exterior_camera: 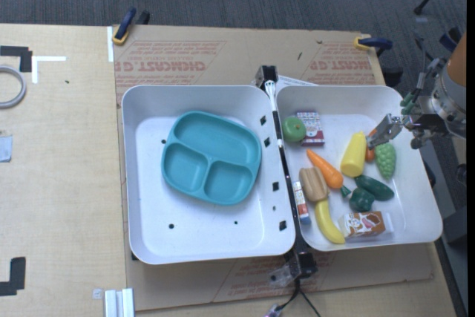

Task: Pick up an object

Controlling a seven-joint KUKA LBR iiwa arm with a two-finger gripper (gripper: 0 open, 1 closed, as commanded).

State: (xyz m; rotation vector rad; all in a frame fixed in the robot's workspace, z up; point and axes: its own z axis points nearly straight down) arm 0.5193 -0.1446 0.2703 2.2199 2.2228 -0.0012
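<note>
The right bin (349,102) holds several toy foods: a green apple (294,129), a small red box (310,126), an orange carrot (325,168), a yellow corn cob (354,153), green grapes (385,159), a dark green pepper (369,191), a bread roll (313,184), a banana (327,222) and a snack packet (364,223). My gripper (384,131) hangs over the bin's right side, just above the grapes and beside the corn. Its fingers look open, with nothing between them.
The left bin (141,159) carries a teal divided plate (211,157). A black clip (266,76) joins the bins at the back. Cardboard lies under both bins, with clamps (123,25) at its far corners. The arm's wrist (449,96) stands past the right bin's edge.
</note>
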